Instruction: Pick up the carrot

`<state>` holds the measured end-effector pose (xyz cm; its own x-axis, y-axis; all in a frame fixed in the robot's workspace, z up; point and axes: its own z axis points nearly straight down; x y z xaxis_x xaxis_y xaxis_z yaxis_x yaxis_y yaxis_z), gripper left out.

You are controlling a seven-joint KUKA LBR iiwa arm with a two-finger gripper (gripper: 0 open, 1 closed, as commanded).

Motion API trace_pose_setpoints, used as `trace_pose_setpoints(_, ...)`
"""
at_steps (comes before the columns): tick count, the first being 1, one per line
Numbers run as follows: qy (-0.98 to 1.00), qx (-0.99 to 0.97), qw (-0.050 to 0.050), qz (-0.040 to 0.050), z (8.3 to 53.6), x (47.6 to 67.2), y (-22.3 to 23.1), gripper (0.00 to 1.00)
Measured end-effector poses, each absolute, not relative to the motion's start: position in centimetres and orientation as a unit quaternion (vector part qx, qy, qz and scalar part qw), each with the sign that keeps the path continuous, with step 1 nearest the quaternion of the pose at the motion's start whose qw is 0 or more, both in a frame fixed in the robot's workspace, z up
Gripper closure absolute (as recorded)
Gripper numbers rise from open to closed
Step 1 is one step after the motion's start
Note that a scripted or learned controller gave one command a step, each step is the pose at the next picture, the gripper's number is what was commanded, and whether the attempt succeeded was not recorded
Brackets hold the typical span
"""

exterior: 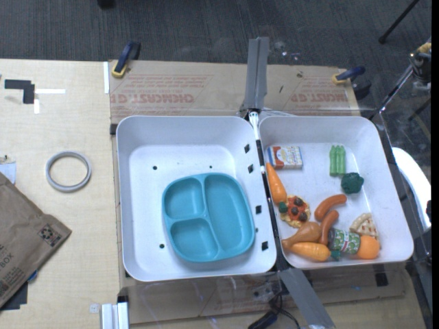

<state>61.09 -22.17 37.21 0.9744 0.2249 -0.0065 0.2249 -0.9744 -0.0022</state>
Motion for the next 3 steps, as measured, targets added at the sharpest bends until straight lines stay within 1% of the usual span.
trace_pose_setpoints(1, -0.103, -0.995, 0.000, 0.0027, 34.1, 64.3, -22.1, 0.00)
trace_pose_setpoints(2, -0.104, -0.995, 0.000, 0.0024, 33.5, 65.1, -22.1, 0.00)
trace_pose_setpoints(3, -0.100, -0.995, 0.001, 0.0028, 30.1, 61.7, -22.2, 0.00)
